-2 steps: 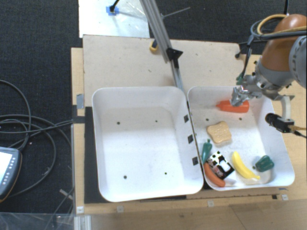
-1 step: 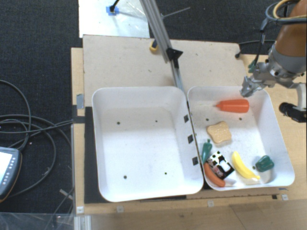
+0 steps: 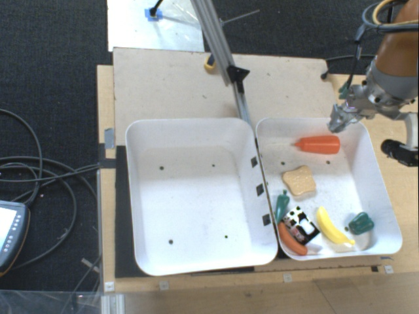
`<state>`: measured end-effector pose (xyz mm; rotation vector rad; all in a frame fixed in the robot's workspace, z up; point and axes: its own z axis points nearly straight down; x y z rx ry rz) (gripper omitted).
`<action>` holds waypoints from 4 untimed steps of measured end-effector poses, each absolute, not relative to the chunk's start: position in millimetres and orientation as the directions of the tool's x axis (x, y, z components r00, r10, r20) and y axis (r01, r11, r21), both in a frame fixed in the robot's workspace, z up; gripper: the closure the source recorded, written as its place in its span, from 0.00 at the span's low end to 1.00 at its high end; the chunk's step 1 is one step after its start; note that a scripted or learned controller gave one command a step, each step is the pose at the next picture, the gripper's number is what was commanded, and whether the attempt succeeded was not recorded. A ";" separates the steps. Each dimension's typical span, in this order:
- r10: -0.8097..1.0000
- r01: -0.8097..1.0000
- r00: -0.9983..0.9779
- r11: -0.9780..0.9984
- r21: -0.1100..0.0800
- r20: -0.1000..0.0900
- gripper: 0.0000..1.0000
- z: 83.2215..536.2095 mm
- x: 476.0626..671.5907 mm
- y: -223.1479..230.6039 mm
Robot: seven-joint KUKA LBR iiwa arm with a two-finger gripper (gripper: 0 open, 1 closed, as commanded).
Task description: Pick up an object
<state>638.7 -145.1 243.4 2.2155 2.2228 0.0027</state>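
The right bin (image 3: pixel 373 169) holds an orange carrot (image 3: pixel 319 144) near its far edge, a tan slice of bread (image 3: pixel 299 180) in the middle, and a yellow banana (image 3: pixel 332 226) near the front. A black-and-white toy (image 3: pixel 301 224), a red sausage (image 3: pixel 292 239), a green pepper-like piece (image 3: pixel 281 206) and a dark green object (image 3: pixel 361 224) also lie along the front. My gripper (image 3: pixel 340 122) hovers at the bin's far right rim, just above and right of the carrot, with nothing seen between its fingers.
The left bin (image 3: pixel 190 195) sits beside the right one, sharing a middle wall. A grey metal pole (image 3: pixel 219 41) slants across the bench from the top. Cables and a tablet (image 3: pixel 10 231) lie off the bench at left.
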 end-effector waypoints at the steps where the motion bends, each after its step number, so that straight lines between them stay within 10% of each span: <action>1: 1.000 1.000 -0.011 0.011 0.004 0.001 1.00 251.8 645.8 -89.1; 4: 1.000 1.000 -0.011 0.011 0.003 0.002 1.00 226.3 663.7 64.2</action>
